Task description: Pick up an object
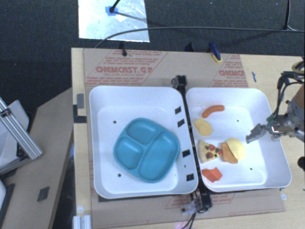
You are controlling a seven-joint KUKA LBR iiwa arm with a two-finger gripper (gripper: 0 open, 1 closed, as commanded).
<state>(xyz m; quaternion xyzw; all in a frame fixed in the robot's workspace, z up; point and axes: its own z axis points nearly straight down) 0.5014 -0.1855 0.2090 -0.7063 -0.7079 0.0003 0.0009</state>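
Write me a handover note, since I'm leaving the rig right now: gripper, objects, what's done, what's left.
Gripper: over the right bin's right side, holding nothing that I can see.
Right bin: sausage, yellow chip-like piece, pizza slice, bun sandwich, orange piece.
Left bin: blue divided plate.
Done: nothing picked.
Left: grasp and lift one object; the bun sandwich is nearest.

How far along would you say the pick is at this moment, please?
Done: the arm has reached over the right bin. In hand: nothing; the gripper hangs beside the burger, apart from it. Left: closing on a piece and lifting it; the sausage, chip, pizza slice and red piece all lie in the bin.
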